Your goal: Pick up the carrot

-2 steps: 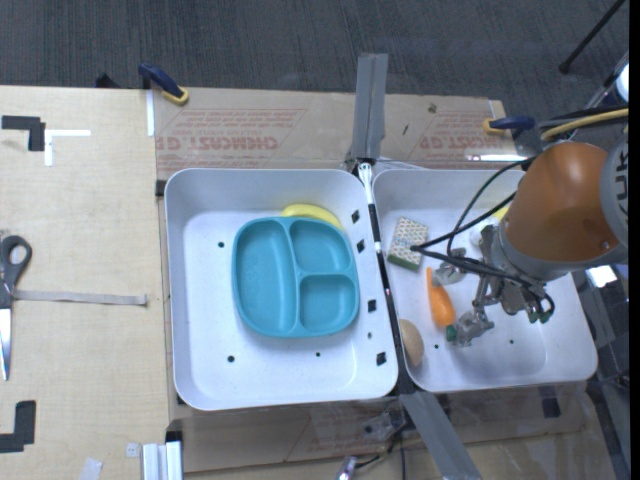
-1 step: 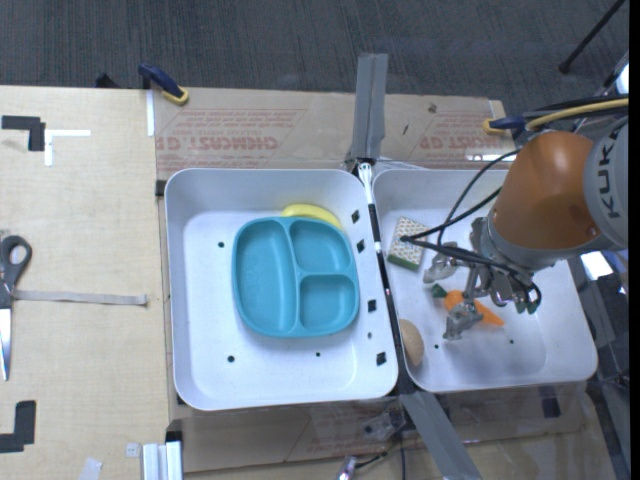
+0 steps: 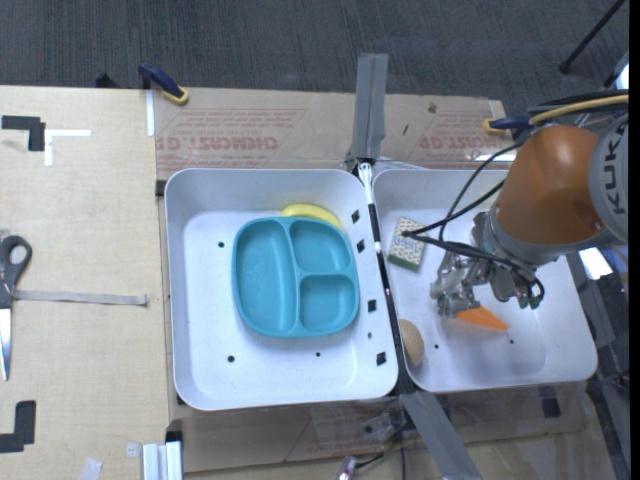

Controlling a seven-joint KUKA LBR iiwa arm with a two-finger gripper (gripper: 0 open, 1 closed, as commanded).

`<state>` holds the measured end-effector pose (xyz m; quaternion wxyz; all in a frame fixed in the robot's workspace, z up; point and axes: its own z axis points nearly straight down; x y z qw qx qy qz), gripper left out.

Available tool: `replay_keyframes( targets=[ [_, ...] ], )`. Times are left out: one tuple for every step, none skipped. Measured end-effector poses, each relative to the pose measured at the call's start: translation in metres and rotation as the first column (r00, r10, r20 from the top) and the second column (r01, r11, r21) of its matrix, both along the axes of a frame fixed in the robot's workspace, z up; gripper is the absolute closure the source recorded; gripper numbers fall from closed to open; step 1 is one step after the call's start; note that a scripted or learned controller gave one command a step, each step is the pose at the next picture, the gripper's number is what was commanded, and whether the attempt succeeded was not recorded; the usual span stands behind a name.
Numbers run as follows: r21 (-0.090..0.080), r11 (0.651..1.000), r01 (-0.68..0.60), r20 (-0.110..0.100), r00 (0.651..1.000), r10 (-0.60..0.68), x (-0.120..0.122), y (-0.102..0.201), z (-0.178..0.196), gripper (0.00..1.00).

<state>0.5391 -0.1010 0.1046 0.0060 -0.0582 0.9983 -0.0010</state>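
- From my remote station, I see the arm (image 3: pixel 560 193) reaching in from the right and hanging over the right bin (image 3: pixel 560 368), its orange band uppermost.
- The gripper (image 3: pixel 455 293) points down into that bin; I cannot tell whether the jaws are spread or pressed together, as cables and the wrist crowd them.
- The carrot (image 3: pixel 484 318) lies on the floor of the right bin, just beside the gripper on its lower right; I cannot tell whether they touch.
- A small speckled green block (image 3: pixel 405 243) sits near the right bin's upper left, and a tan rounded object (image 3: pixel 411 343) rests against its left wall.
- In the left bin (image 3: pixel 200 368), a blue divided tray (image 3: pixel 296 276) lies flat, with a yellow item (image 3: pixel 312 211) showing past its far edge.
- Scissors (image 3: pixel 10 283) lie on the bench (image 3: pixel 80 208) at far left.
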Motion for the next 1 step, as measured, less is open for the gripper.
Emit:
replay_keyframes(
  targets=[
    [0.0, 0.996, -0.09, -0.006, 0.996, 0.09, -0.0307, -0.0258, 0.1374, 1.0]
  ],
)
